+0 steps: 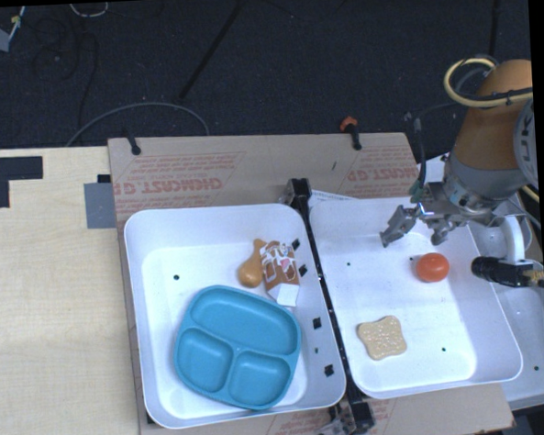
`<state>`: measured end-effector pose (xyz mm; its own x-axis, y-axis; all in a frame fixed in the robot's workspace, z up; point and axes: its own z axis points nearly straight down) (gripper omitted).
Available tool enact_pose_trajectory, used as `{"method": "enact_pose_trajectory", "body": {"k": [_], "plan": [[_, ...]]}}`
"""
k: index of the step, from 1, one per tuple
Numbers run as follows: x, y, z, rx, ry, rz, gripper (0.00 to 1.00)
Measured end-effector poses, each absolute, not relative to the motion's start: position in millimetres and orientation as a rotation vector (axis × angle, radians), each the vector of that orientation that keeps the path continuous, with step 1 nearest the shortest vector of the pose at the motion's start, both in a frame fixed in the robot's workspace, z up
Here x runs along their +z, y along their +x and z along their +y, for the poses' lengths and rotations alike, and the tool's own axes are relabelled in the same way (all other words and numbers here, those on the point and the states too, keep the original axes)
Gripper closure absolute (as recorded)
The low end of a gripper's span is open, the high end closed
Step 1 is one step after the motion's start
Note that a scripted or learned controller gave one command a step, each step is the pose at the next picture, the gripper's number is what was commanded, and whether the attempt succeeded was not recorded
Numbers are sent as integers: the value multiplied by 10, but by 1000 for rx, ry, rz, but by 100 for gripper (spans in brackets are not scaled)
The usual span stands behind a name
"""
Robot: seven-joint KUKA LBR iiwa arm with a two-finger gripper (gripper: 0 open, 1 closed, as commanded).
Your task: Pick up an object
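Observation:
My gripper (416, 230) hangs over the upper part of the right bin (497, 352), its fingers (394, 228) spread open with nothing between them. A small red-orange tomato (431, 267) lies on the bin floor just below and slightly right of the gripper, apart from it. A tan slice of toast (381, 338) rests lower in the same bin. In the left bin (135, 294) sit a blue divided plate (237, 346), a brown drumstick-shaped toy (250, 267) and a brown-and-white packet (280, 264).
A black divider (315, 283) runs between the two bins. The bins stand on a cardboard sheet (214, 169) on the bench. A black fitting (503, 270) sits at the right bin's right rim. Bare white floor lies left of the tomato.

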<state>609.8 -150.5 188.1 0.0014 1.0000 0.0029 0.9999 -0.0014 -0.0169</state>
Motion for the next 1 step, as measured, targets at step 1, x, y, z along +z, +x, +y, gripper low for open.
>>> {"method": "enact_pose_trajectory", "body": {"k": [1], "plan": [[1972, 6127, -1506, 2, -2219, -2220, 0]]}}
